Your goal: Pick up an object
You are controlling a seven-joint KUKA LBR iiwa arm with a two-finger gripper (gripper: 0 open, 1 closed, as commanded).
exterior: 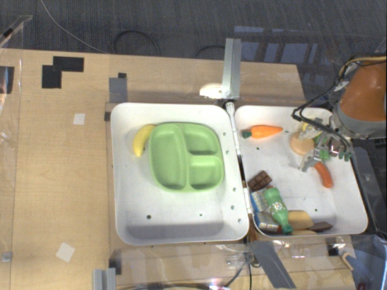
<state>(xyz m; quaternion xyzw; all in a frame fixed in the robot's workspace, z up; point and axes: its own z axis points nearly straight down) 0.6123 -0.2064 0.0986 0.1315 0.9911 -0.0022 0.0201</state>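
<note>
My gripper (317, 154) hangs over the right side of the right bin (284, 177), reaching in from the right under the orange wrist band. Just left of it lies a round tan object (300, 144), partly covered by the gripper. An orange-red sausage (325, 175) lies right below the gripper, close to it or touching. An orange carrot (263, 132) rests near the bin's back left. A brown chocolate bar (260, 180), a green bottle (277, 206) and a tan bread roll (300, 219) lie toward the front.
The left bin (130, 216) holds a green divided plate (184, 156) with a yellow banana (141, 139) at its left edge. A metal post (231, 71) stands behind the wall between the bins. Cables loop above the gripper.
</note>
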